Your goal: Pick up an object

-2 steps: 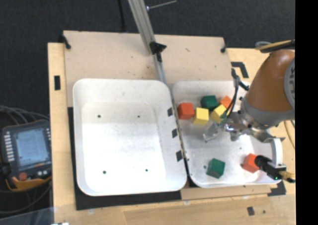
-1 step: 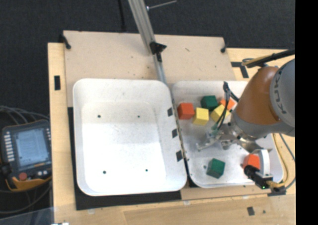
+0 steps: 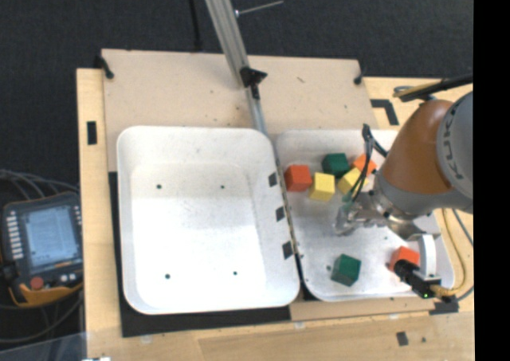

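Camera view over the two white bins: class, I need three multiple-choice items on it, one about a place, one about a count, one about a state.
1. Which bin holds the coloured blocks?
A. left white bin
B. right white bin
C. both

2. How many green blocks show?
A. one
B. two
C. four

3. How does the lone green block near the front lie?
A. apart from the other blocks
B. stacked on the yellow cube
C. outside the bins

Answers:
1 B, the blocks lie in the right white bin, none in the left white bin.
2 B, one green block in the cluster, one lone green block.
3 A, bare floor separates it from the yellow cube.
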`<act>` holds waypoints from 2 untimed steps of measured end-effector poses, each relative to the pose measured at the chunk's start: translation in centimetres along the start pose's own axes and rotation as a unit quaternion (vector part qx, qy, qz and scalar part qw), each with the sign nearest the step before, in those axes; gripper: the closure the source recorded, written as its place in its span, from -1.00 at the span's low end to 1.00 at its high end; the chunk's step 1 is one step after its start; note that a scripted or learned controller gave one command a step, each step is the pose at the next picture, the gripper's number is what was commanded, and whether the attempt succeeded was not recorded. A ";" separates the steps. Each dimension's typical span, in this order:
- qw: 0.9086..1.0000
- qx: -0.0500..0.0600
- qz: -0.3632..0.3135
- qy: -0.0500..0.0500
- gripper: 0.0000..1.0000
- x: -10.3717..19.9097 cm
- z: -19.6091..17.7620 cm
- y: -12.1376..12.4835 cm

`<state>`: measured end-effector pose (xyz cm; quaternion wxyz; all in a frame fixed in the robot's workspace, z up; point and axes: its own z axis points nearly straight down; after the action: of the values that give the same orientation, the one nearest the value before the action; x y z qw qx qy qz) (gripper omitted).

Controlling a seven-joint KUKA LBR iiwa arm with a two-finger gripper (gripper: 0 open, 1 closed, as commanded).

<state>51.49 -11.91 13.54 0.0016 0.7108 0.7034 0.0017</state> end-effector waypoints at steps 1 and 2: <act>1.000 -0.001 -0.001 -0.001 1.00 -0.8 -4.6 0.0; 1.000 -0.002 -0.007 -0.001 1.00 -1.0 -9.9 0.3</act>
<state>51.69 -12.89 23.49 0.0036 0.7059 0.7083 0.0020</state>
